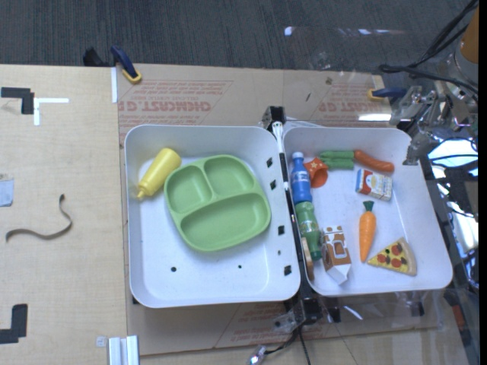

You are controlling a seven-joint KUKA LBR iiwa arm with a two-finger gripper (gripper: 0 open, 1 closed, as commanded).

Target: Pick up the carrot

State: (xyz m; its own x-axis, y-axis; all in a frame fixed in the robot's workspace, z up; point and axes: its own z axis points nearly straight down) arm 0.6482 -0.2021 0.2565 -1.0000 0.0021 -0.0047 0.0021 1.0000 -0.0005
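Two shallow white bins sit side by side on the surface (61, 166), which is pale wood with a cardboard sheet under the bins.

The right bin (426, 272) holds the carrot (367, 234). It lies near the middle of that bin, orange body pointing toward the near edge and green top toward the far edge, resting flat on the bin floor. Nothing touches it. Just right of its tip lies a toy pizza slice (395, 257); just beyond its green top sits a small white and red carton (374, 185). To its left stands a little brown and white box (335, 251). Along the bin's left wall lie a blue bottle (301, 179) and, nearer, a green bottle (308, 230), end to end. At the far side rest a green vegetable (337, 157) and a red-orange sausage-like piece (374, 161), with a small orange cup (317, 172) beside the blue bottle.

The left bin (152, 272) holds a green divided plate (218, 202) and a yellow bottle (158, 172) touching the plate's far left rim.

The claw (426, 124) hangs at the far right corner of the right bin, well apart from the carrot, among metal parts and cables. Whether it is wide or narrow I cannot tell; nothing is seen in it.
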